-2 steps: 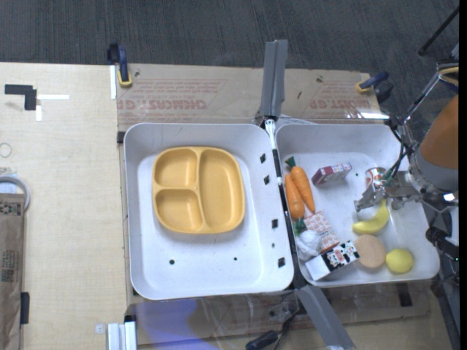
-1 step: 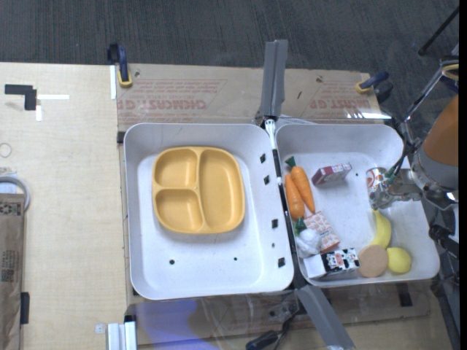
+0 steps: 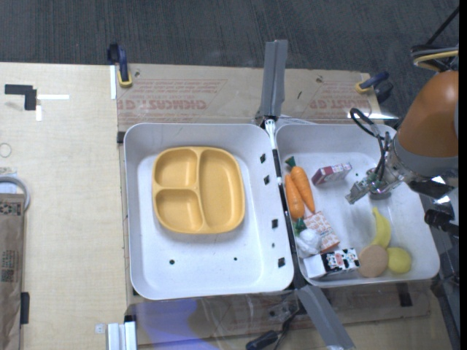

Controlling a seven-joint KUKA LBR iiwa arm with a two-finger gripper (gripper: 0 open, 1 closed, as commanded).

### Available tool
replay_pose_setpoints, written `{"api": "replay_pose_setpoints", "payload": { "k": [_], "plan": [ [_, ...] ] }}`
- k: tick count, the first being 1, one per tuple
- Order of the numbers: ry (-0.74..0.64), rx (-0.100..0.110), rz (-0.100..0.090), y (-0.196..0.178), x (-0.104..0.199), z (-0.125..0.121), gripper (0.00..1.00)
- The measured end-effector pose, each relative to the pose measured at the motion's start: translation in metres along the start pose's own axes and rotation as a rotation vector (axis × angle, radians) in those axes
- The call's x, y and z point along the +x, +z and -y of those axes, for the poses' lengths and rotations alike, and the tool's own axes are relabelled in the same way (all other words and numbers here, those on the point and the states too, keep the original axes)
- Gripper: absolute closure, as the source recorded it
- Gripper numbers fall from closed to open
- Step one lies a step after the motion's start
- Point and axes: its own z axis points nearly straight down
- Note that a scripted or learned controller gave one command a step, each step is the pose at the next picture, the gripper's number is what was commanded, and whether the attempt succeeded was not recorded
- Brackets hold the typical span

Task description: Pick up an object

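Hovering, gripper (image 3: 367, 189) seemingly empty above banana (image 3: 381, 228).

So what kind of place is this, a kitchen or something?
Probably a robot lab, not a kitchen. A robot arm reaches over two white bins on a workbench. One holds a yellow divided plate, the other toy-like food such as carrots and a banana.

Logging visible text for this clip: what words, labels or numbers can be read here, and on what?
Red print on the cardboard sheet behind the bins: upside down and faint, not legible.
Small red box: label too small to read.
Black-and-white carton: print blurred.
Snack packet: print unreadable.
Brown bag at the left edge: label blurred.
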Motion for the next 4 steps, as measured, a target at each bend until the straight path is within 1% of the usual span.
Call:
{"api": "replay_pose_setpoints", "payload": {
  "k": [1,2,3,4],
  "plan": [
    [0.0,0.0,0.0,0.0,0.0,0.0,0.0],
    [0.143,0.002,-0.002,0.039,-0.02,0.094,0.0],
    [0.146,0.0,-0.002,0.03,-0.021,0.093,1.0],
    [0.06,0.001,-0.001,0.038,0.045,0.032,1.0]
  ]
}}
